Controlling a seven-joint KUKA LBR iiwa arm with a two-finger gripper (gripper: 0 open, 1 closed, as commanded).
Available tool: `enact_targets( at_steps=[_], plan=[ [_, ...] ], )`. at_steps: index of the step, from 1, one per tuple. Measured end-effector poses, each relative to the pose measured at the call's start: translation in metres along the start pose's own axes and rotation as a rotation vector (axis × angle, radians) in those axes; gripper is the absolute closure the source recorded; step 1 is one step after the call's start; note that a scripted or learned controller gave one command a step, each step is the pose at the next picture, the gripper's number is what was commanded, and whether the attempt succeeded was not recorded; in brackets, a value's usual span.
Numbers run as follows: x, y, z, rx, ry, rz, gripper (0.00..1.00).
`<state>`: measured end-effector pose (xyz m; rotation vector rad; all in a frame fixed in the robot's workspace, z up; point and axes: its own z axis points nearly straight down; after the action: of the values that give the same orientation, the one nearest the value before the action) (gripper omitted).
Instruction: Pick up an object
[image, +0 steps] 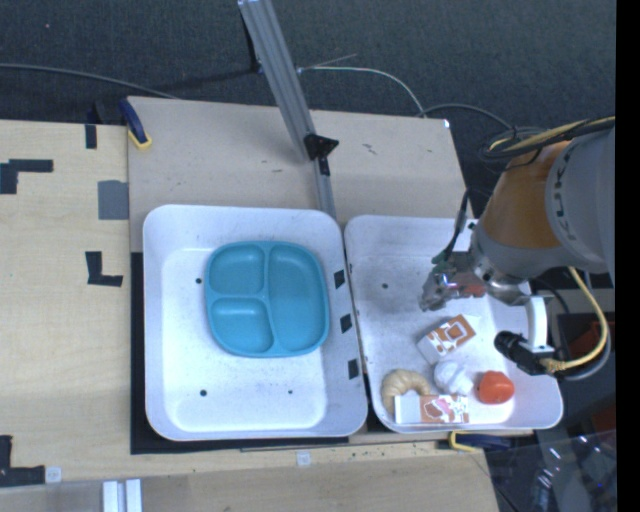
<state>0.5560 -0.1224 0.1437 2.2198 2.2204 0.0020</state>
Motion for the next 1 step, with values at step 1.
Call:
enact_targets(
  at_steps=[1],
  plan=[
    [-0.0052, -0.0062, -0.0469, -0.001, 0.0, 0.0, 1.0]
  ],
)
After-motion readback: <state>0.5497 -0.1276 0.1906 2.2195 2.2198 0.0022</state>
